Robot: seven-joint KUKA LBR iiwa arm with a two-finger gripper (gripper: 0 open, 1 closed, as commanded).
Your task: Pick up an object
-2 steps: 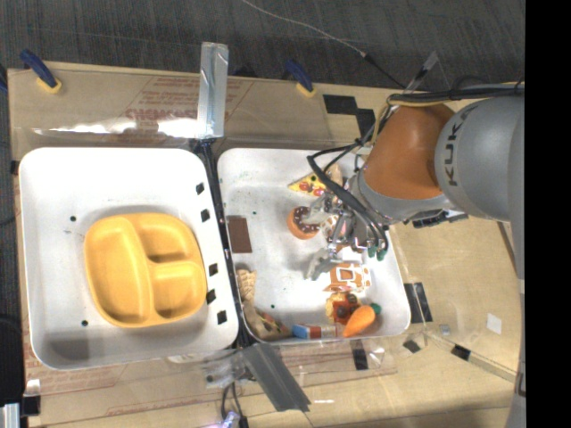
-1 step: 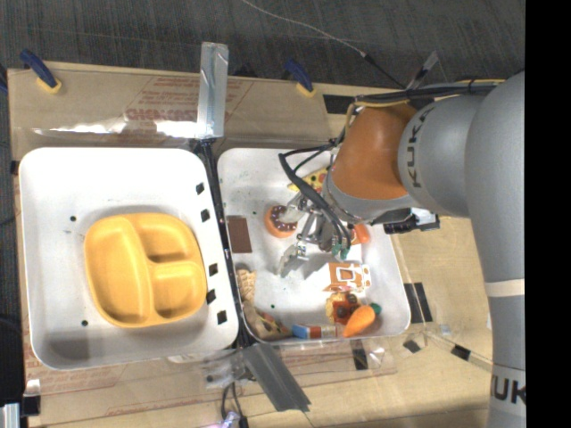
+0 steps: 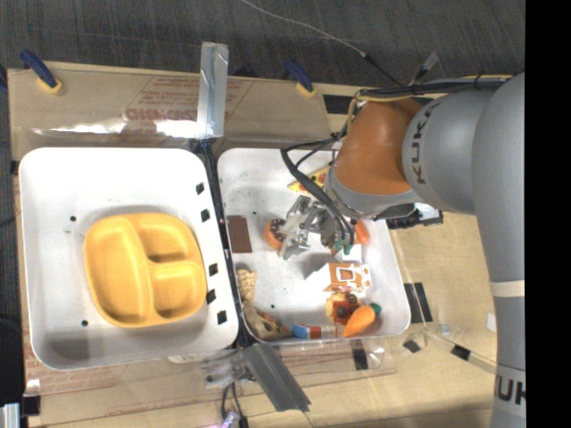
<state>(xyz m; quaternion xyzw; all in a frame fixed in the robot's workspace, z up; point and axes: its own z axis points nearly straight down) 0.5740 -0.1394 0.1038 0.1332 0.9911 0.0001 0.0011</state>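
My gripper [image 3: 294,230] hangs low over the middle of the right bin [image 3: 268,169], its metal fingers pointing down and to the left. A small orange toy [image 3: 275,234] lies right at the fingertips, touching or nearly touching them. Whether the toy sits between the fingers is hidden by the gripper body. To the left, a brown block [image 3: 238,234] lies near the bin's left wall. Below the gripper a white and orange carton [image 3: 346,277] rests on the bin floor.
A yellow divided plate [image 3: 143,267] lies in the left bin [image 3: 53,176]. Along the right bin's front wall sit an orange carrot toy [image 3: 359,320], a beige ridged piece [image 3: 245,286] and a few small items. The arm's orange band [image 3: 379,150] overhangs the bin's far right corner.
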